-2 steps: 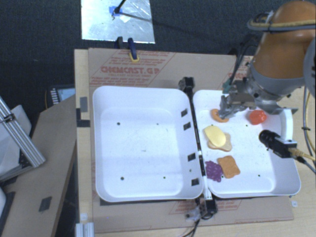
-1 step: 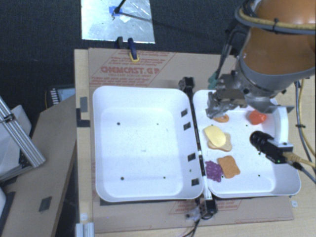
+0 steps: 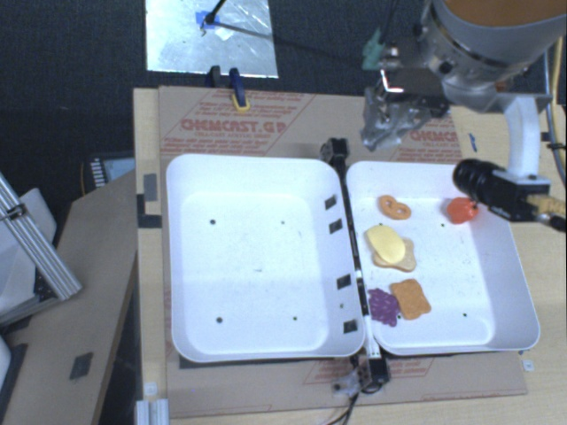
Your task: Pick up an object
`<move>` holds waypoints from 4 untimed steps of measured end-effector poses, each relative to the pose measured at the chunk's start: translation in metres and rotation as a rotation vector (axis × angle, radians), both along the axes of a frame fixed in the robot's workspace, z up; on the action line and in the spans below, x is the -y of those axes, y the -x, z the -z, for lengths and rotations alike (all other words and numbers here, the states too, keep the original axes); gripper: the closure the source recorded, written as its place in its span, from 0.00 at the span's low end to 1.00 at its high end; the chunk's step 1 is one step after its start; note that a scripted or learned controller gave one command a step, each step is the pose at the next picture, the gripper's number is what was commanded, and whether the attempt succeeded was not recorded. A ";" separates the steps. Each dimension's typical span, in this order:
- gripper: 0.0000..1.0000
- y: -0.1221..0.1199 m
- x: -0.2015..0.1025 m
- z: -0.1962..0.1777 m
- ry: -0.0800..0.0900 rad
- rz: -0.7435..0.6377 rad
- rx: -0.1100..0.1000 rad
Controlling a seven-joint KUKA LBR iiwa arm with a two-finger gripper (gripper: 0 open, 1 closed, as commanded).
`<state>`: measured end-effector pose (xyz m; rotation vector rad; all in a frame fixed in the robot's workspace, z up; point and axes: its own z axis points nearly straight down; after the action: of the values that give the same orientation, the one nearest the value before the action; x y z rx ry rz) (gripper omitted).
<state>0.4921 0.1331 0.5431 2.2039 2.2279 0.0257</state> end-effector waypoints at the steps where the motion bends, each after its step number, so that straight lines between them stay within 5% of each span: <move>1: 1.00 0.005 -0.066 0.065 0.006 0.000 -0.020; 2: 1.00 -0.037 -0.102 0.006 0.003 0.005 -0.010; 4: 1.00 -0.036 -0.102 -0.015 0.003 -0.006 -0.010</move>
<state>0.5282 0.2350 0.5577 2.2014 2.2383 0.0113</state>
